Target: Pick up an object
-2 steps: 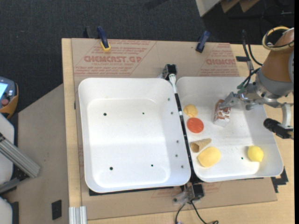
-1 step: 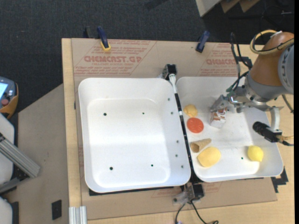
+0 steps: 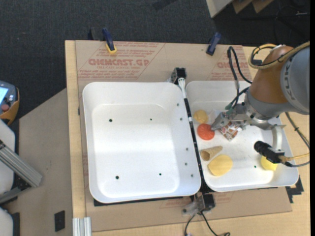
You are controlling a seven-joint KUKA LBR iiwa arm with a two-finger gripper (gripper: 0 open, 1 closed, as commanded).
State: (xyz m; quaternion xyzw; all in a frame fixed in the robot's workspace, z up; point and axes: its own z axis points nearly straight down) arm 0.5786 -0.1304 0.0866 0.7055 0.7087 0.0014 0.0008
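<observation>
Gripper [image 3: 225, 126] low in right bin [image 3: 241, 175], just right of the red round piece [image 3: 205, 132].
Can't tell whether gripper is open, closed or holding anything. Relative to the red piece: small yellow lump [image 3: 200, 116] just behind it on the far side, tan cone [image 3: 211, 153] just in front, yellow round item [image 3: 220, 165] past the cone, left bin [image 3: 133, 146] to its left.

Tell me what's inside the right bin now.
Along the left side of the right bin: a pale yellow lump, a red-orange ball, a tan cone and a yellow oval piece. A yellow thing at front right is partly covered. The claw and arm hide the floor beneath them.
</observation>
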